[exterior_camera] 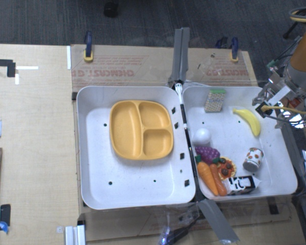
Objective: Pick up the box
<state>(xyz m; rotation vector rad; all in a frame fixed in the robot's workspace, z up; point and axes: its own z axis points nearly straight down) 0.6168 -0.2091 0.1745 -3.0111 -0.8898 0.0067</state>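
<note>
Two bins: side by side on the tabletop, the left bin (pixel 86 152) carrying a yellow divided plate (pixel 141 129), the right bin (pixel 229 137) carrying the small things
Box, place: the box (pixel 214 101) lay by the far edge of the right bin, nearer its far left corner, apart from the banana (pixel 248 120) and well apart from the heap along the near edge
Box, look: small and rectangular, with a tan speckled face and a green strip along its far end; any print was too small to read
Handling: judged light and fairly stiff, probably thin card that would dent under a hard squeeze, with smooth faces that might slip
Where to hold: across its two long sides near the middle, both of which stood free of neighbours
Gripper: the gripper (pixel 266 100) hung over the right bin's far right corner, just beyond the banana and apart from the box
Jaws: how wide they stood could not be told
Risk: a black-and-white carton (pixel 242 184) at the near edge was also boxy and might be mistaken for the target
</note>
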